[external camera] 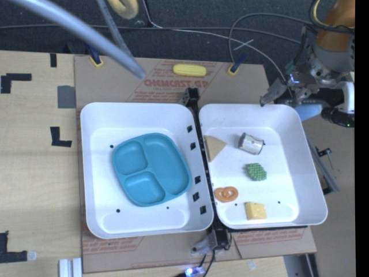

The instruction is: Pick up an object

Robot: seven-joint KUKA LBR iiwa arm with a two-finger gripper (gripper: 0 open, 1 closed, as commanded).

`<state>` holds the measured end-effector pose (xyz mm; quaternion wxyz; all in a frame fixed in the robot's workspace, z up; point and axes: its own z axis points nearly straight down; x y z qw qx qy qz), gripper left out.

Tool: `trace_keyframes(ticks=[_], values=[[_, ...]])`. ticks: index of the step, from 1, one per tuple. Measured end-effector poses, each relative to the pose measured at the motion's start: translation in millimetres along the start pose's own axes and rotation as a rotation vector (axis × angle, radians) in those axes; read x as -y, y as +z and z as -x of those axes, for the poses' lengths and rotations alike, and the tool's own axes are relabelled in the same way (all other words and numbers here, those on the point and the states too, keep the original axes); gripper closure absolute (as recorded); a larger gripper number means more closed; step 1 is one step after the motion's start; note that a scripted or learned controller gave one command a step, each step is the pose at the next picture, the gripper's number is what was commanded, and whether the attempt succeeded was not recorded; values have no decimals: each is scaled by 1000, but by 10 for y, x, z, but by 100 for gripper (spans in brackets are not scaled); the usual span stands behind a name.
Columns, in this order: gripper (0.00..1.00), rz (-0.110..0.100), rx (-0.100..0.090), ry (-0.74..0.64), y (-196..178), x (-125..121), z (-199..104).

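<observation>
The right bin has open floor along its back wall and its right side. Five small things stand in its left and middle part: a metal cup, a green ball, a pretzel, a yellow block and a tan wedge, with gaps between them. In the left bin, a blue tray takes most of the floor.
</observation>
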<state>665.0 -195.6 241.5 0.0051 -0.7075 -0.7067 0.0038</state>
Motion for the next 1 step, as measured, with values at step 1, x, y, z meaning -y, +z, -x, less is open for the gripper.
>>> trace_keyframes(ticks=[1], values=[[0,12,2,-2,-69,-23,-3]])
